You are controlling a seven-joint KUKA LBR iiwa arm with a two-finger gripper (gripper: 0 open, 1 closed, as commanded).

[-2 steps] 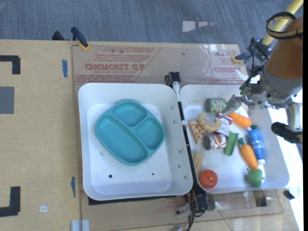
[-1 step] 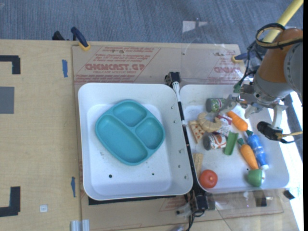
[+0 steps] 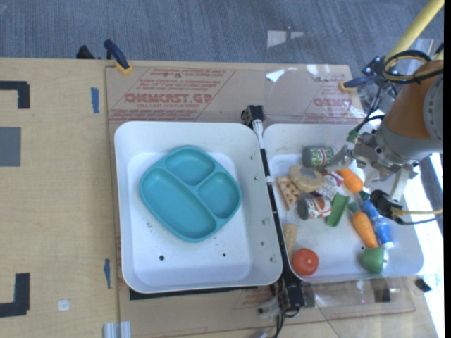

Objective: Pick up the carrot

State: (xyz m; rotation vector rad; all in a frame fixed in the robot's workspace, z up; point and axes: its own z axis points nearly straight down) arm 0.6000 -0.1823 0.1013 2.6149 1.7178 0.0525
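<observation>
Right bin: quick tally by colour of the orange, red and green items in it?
Orange: 2, carrot and a smaller orange piece
Red: 1, tomato
Green: 2, long green piece and a green piece by the bin's near corner
Total: 5

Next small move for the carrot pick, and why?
Probably shift the claw toward the near edge of the right bin, then lower it. The carrot lies free on the bin floor beside the blue item, and the claw sits above clutter farther back.
</observation>
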